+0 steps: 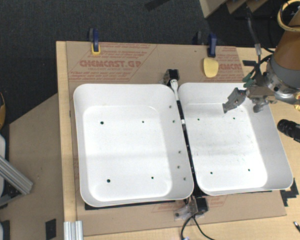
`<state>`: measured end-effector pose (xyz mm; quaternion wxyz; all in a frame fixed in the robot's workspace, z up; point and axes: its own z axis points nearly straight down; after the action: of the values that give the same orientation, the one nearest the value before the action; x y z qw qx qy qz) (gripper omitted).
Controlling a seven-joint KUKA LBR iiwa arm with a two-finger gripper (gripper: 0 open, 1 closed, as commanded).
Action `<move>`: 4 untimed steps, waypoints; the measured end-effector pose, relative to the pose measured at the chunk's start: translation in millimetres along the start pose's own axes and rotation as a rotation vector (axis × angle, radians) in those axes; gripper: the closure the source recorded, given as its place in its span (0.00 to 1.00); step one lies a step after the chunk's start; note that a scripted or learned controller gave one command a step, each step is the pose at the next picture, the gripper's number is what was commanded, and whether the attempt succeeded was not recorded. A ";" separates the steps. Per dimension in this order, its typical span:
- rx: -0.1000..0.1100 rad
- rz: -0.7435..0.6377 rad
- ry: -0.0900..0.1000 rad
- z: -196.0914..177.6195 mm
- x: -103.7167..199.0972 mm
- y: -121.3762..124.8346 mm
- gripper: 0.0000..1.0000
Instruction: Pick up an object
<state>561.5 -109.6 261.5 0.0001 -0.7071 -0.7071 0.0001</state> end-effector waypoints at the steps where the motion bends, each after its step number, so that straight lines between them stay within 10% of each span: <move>1: -0.022 -0.001 -0.005 -161.3 -5.3 -13.3 0.00; 2: -0.007 -0.002 -0.003 -162.0 -4.2 -13.5 1.00; 3: 0.009 -0.004 0.002 -74.0 31.7 20.8 1.00; 4: 0.011 -0.010 0.004 0.7 128.8 -15.5 1.00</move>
<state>546.0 19.2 260.8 0.0056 -0.7034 -0.7107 0.0025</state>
